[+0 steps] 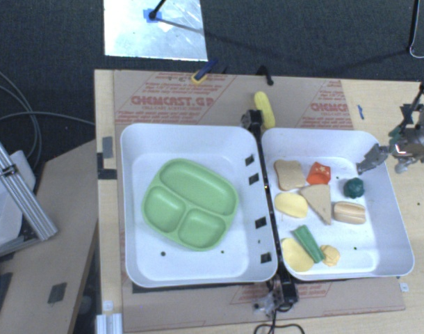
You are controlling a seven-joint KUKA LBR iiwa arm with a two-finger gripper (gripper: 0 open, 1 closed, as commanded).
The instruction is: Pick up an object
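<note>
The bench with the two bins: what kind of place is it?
Probably a robotics lab test bench: two white bins on a cardboard sheet, toy food like the hot dog bun, and loose cables beside it.

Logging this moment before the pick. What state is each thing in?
Green three-compartment plastic plate: flat in left white bin.
Toast-shaped toy slice: flat in right white bin.
Dark green round toy: resting loose.
Green stick toy: lying across a yellow piece.
Gripper: above right bin's far edge, holding nothing.
</note>
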